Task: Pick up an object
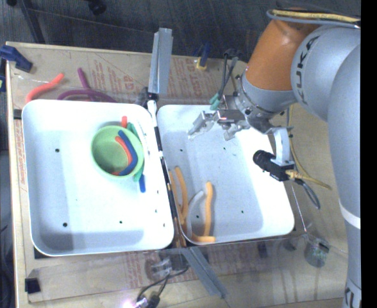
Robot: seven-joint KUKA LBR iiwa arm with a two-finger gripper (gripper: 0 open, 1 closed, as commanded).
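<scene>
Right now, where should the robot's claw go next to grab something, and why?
Probably toward the near left corner of the right bin. The gripper hangs over the bin's far side above bare floor, while the orange-handled pliers lie down in that corner. Nothing shows between its fingers.

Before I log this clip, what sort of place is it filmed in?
Most likely a robotics lab or test bench. A big grey and orange arm reaches over two white bins on a plywood bench, with clamps and loose cables around the edges.
</scene>
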